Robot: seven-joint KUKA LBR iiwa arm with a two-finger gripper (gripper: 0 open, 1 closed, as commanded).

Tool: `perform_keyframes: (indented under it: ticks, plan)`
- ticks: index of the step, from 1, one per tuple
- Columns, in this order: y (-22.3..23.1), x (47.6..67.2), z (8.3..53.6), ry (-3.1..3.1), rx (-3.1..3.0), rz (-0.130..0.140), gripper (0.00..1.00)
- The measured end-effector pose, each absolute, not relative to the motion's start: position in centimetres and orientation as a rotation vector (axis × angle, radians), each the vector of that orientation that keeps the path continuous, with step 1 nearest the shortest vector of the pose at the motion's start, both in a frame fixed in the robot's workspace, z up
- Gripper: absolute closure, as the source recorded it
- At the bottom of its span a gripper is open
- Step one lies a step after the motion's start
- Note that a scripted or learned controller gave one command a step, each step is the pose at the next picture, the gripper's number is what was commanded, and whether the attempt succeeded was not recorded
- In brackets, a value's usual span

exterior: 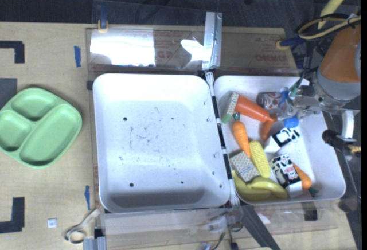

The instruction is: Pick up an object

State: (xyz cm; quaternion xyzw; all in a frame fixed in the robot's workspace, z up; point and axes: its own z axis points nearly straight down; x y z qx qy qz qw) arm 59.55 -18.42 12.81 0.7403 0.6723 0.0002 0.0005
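The right bin [335, 177] holds several toys. Among them are an orange cone-shaped piece [250, 108], a carrot [241, 137], a corn cob [259, 157], a banana [261, 188], a tan waffle-like block [245, 167], a black-and-white block [285, 136] and a black-and-white cow-patterned toy [285, 170]. A silvery can [268, 99] lies at the bin's back. My gripper [291, 103] reaches in from the right at the back of this bin, just right of the can and above a small blue piece [291, 123]. The grey wrist and orange band [344, 57] stand behind it.
The left white bin [155, 94] sits beside the right one, sharing a middle rim. A green divided plate [38, 126] lies on the bench at far left. A clear plastic panel [152, 42] stands behind the bins. Cables hang at the upper right.
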Motion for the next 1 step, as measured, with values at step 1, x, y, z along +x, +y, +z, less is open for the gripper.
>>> perform_keyframes:
  ticks: [1]
  plan:
    - [-11.86,59.76,21.17,2.073,2.365,-0.003,1.0]
